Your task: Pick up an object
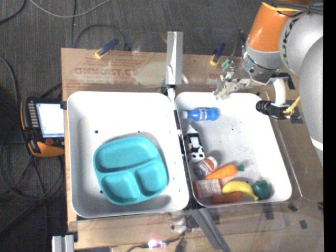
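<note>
While my gripper (227,88) hangs over the far rim of the right bin (273,140), holding nothing and with its fingers too small for me to tell their state, I judge the blue bottle (202,114) lying on its side just below it to be the easiest target. I would descend across its body, not along it. The carrot (223,171), banana (239,187) and neighbours crowd the near corner, so I would avoid them.
</note>
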### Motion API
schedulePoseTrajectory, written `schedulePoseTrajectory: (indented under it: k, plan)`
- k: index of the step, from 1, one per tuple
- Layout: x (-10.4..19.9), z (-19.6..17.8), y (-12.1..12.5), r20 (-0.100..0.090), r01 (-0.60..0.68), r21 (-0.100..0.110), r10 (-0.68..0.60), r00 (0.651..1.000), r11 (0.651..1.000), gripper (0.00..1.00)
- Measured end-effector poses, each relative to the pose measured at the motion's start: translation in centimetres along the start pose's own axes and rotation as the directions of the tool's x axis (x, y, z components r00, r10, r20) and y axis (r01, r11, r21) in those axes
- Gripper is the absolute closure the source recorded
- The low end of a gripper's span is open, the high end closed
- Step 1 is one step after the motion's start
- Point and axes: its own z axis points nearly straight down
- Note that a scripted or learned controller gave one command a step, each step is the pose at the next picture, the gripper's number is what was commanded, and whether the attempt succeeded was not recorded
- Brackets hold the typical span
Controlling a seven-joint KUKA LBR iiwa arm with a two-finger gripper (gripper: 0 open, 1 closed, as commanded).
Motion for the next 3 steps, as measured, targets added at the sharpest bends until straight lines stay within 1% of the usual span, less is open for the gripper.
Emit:
schedulePoseTrajectory:
  k: [1, 2, 3]
  plan:
    - [-3.06, 4.53, -0.3, 0.002, 0.096, 0.003, -0.096, 0.995, 0.995, 1.0]
    - [-3.06, 4.52, -0.29, 0.003, 0.096, 0.003, -0.096, 0.995, 0.995, 0.0]
    - [-3.06, 3.62, -0.27, 0.004, 0.096, 0.003, -0.096, 0.995, 0.995, 1.0]
